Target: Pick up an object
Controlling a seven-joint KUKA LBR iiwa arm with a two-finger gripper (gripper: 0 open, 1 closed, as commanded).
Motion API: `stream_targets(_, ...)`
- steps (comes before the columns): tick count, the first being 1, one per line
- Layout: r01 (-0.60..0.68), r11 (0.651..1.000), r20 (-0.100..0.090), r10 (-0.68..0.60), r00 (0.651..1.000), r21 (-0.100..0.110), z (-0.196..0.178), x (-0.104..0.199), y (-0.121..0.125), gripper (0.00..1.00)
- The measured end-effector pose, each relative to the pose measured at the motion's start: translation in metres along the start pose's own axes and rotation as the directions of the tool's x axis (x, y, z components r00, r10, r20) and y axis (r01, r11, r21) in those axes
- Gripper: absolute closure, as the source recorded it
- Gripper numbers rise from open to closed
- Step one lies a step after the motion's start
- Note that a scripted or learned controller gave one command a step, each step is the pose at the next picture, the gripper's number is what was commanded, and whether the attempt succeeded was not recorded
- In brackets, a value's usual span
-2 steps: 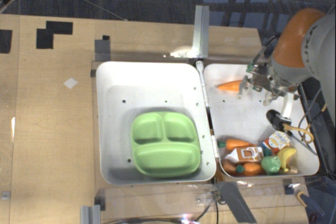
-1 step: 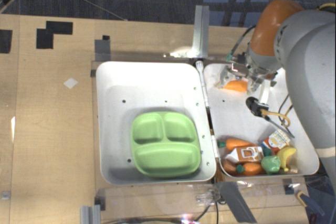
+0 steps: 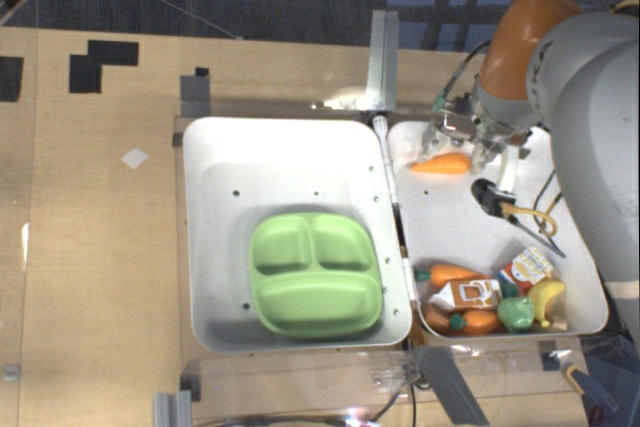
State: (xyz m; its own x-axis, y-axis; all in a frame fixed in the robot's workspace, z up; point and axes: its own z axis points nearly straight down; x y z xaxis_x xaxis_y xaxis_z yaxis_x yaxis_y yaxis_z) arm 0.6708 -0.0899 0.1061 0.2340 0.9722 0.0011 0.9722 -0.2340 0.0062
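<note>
An orange carrot [image 3: 440, 166] lies at the far left corner of the right bin [image 3: 570, 235]. My gripper [image 3: 463, 141] hangs right over the carrot's right end, under the arm's orange band [image 3: 520, 45]. Whether it touches the carrot I cannot tell. At the near end of the same bin sits a pile: a second carrot [image 3: 455, 273], a brown and white carton [image 3: 468, 293], a green fruit [image 3: 517, 313], a yellow banana [image 3: 548, 299] and a small carton [image 3: 528, 265].
A green divided plate [image 3: 315, 275] lies in the left bin [image 3: 215, 215]. A ridge [image 3: 392, 205] separates the two bins. Black cables [image 3: 510, 205] hang from the wrist over the middle of the right bin. The grey arm body [image 3: 600, 135] covers that bin's right side.
</note>
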Motion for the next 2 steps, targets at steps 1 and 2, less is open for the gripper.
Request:
stream_targets(1, 0.089, 0.996, 0.0, -0.089, 0.996, -0.002, -0.082, 0.019, -0.004, 1.0)
stream_targets(2, 0.045, 0.999, -0.002, -0.045, 0.999, 0.001, -0.08, 0.111, -0.027, 1.0)
